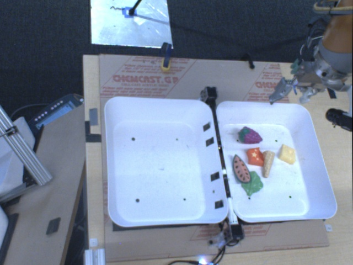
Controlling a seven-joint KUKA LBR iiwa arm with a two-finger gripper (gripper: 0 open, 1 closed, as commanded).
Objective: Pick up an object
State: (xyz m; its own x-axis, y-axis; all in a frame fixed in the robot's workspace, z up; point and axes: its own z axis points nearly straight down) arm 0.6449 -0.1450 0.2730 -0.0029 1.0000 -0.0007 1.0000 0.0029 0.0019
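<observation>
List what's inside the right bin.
Right bin: purple grapes, orange piece, watermelon slice, green leaf, cone, yellow wedge. Nothing looks covered.

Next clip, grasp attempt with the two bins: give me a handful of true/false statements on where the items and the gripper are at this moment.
1. All the small items lie in the right bin. True.
2. The purple grapes sit between the gripper's fingers. False: they lie on the bin floor, and the gripper is up beyond the bin's far rim.
3. The watermelon slice lies next to the green leafy piece. True.
4. The yellow cheese wedge is in the left bin. False: it is in the right bin, nearest the arm's side.
5. The red piece lies between the watermelon slice and the tan cone. True.
</observation>
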